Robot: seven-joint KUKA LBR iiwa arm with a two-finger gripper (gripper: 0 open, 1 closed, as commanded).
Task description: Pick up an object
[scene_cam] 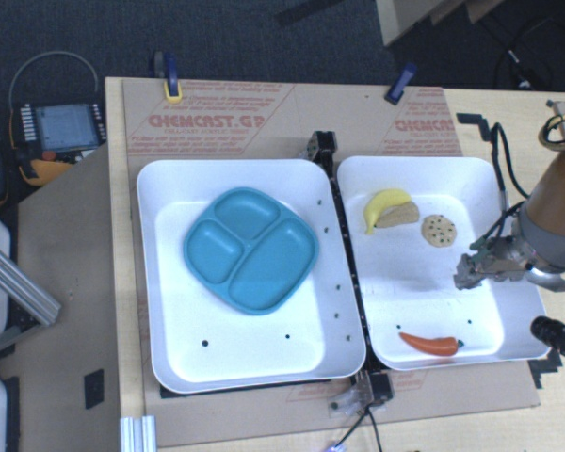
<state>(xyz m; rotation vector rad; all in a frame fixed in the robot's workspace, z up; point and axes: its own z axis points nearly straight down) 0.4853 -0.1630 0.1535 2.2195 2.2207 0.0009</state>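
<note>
The gripper [471, 273] is hovering at the right bin's [410, 276] right side, jaw state impossible to tell, holding nothing visible; the cookie [439, 230] is lying near, so reaching comes next, probably

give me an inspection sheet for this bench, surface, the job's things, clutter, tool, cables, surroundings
Surface: cardboard-covered bench bearing left bin and right bin, side by side.
Job's things: banana, cookie and red pepper lie apart in the right bin; blue divided plate in the left bin.
Clutter: nothing seen.
Tool: tool low over the right bin's right side, right of the cookie, above the pepper; nothing seen in it.
Cables: black cable along the right bin's far right edge.
Surroundings: two clamps at the bench's far edge; handheld screen unit at left; dark floor.
</note>
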